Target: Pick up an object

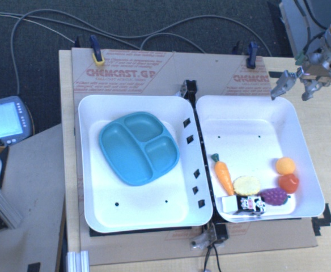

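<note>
My gripper [295, 88] hangs above the far right corner of the right bin [250, 109], open, with nothing between its spread fingers [281, 86]. Toy food lies along the near side of that bin: a carrot [224, 176], a yellow round piece [246, 185], an orange ball [285, 165], a red tomato [288, 182], a purple grape bunch [274, 196] and a small black-and-white item [251, 204]. All of them lie well away from the gripper, toward the near edge.
A blue divided plate [139, 147] sits in the left bin [92, 169]. Black clips line the divider [195, 152] between the bins. Two clamps [97, 51] hold the board at the back. A screen device [4, 119] sits at far left.
</note>
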Controlling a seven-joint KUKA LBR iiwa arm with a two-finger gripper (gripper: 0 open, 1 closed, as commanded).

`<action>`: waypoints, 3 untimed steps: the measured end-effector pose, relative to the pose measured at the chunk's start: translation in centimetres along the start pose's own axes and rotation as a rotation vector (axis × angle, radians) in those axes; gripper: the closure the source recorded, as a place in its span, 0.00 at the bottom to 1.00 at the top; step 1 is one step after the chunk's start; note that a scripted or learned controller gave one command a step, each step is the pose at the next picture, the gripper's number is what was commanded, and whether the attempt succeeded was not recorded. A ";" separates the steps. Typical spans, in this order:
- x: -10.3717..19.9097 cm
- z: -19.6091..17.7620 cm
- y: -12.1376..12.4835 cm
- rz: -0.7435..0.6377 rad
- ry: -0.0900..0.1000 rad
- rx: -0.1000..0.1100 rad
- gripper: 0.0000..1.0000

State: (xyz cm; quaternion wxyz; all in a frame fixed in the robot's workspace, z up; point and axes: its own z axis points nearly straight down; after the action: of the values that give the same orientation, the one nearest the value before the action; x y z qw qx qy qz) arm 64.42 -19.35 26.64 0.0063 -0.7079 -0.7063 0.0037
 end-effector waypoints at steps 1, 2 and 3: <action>0.1 -0.8 0.2 -0.003 -0.003 -0.013 0.00; 0.8 5.2 0.5 -0.004 -0.002 -0.008 0.00; -0.1 10.7 0.2 -0.001 -0.002 -0.007 0.00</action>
State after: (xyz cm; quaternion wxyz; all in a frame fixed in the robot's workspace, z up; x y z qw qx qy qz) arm 64.45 -19.45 15.89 0.0034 -0.7074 -0.7068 0.0018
